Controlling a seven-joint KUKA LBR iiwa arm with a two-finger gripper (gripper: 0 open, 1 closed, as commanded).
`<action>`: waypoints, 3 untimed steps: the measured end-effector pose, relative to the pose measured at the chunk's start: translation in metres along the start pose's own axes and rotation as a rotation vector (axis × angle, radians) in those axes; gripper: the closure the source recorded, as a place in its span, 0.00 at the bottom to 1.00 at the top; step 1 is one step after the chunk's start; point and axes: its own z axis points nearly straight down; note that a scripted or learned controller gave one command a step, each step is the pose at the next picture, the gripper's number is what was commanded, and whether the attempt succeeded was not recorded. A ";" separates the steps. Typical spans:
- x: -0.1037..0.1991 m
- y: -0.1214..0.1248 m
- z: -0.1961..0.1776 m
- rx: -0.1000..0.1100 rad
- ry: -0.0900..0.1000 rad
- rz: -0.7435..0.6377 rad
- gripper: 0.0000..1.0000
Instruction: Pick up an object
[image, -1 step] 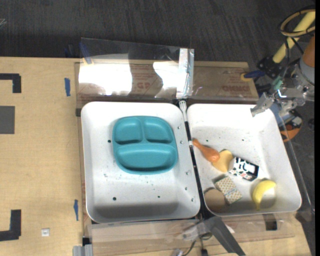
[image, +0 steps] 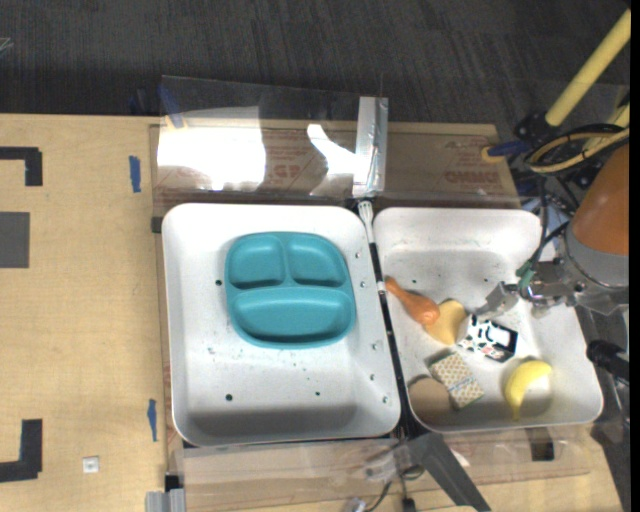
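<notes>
Jaws' state unclear; gripper (image: 508, 292) above black-white obj (image: 492, 340).

I see arm (image: 600, 235) at right: broad orange band up top, grey collar below. My gripper (image: 512, 296): small silvery metal fingers, dark block behind, thin black cable looping past wrist.
</notes>
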 end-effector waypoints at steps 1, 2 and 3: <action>0.035 -0.029 0.056 -0.037 -0.019 -0.127 0.00; 0.005 -0.032 0.080 -0.015 -0.008 -0.166 0.00; 0.006 -0.031 0.069 -0.018 -0.007 -0.165 1.00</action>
